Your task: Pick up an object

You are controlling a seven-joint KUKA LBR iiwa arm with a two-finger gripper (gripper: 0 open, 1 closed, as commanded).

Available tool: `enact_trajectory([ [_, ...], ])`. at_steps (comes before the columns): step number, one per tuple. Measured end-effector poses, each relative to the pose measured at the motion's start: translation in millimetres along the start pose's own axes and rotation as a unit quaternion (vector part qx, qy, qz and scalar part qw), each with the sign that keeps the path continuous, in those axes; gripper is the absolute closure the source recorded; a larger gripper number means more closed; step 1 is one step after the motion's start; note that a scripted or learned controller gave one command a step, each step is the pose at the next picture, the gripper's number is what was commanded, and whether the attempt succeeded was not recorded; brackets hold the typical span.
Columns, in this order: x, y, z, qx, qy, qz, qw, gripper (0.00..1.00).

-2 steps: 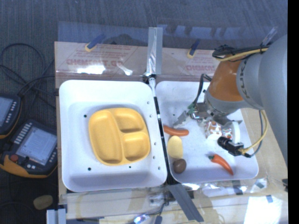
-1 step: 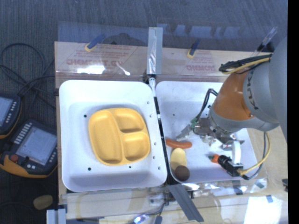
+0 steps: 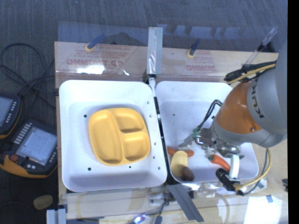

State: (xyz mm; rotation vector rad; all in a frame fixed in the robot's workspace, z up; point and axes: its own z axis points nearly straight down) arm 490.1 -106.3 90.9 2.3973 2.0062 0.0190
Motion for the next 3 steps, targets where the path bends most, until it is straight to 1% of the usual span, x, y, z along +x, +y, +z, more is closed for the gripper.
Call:
enact_trajectory([
  [1, 0.2, 0.1, -8.8, 0.002, 0.001, 0.001, 1.0000, 1.00],
  [2, 0.2, 0.0, -8.8, 0.002, 0.001, 0.001, 1.0000, 0.00],
  [3, 3.9, -3.0, 0.2, 0.002, -0.002, -0.053, 0.9986, 0.00],
])
